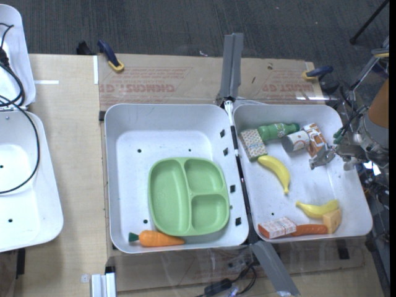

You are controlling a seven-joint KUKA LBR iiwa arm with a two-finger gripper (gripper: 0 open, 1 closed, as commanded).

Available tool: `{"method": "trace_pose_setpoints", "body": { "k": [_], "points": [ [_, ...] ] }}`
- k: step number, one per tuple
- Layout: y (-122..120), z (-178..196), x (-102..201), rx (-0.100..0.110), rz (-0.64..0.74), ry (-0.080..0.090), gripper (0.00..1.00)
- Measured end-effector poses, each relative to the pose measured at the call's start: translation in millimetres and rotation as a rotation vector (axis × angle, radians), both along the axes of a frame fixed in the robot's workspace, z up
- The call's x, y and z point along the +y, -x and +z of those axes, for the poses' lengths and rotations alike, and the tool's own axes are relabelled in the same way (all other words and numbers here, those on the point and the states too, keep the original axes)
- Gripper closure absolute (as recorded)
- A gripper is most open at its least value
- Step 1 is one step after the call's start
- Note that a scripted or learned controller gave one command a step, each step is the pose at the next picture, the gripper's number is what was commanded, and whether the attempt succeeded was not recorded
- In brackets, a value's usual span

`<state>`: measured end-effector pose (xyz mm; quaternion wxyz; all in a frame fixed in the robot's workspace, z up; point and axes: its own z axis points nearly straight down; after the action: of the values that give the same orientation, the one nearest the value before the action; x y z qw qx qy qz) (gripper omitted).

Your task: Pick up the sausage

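Here, arm low over right bin, pincer beside can.

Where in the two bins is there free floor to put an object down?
Left bin: bare floor above and left of the green plate; the carrot fills the front edge. Right bin: one patch between the upper banana, the lower banana and the gripper. Its back and front edges are crowded.
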<state>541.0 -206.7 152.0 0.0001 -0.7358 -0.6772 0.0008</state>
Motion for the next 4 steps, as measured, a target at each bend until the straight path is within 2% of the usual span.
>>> {"method": "trace_pose_setpoints", "body": {
  "k": [1, 2, 3, 4],
  "points": [
    [0, 0, 0, 0.0, 0.0, 0.0, 0.0],
    [-22, 30, 12, -0.002, 0.422, 0.001, 0.0],
    [-76, -57, -10, -0.009, 0.375, -0.003, 0.0],
    [-75, -49, -12, -0.007, 0.375, 0.001, 1.0]
  ]
}}
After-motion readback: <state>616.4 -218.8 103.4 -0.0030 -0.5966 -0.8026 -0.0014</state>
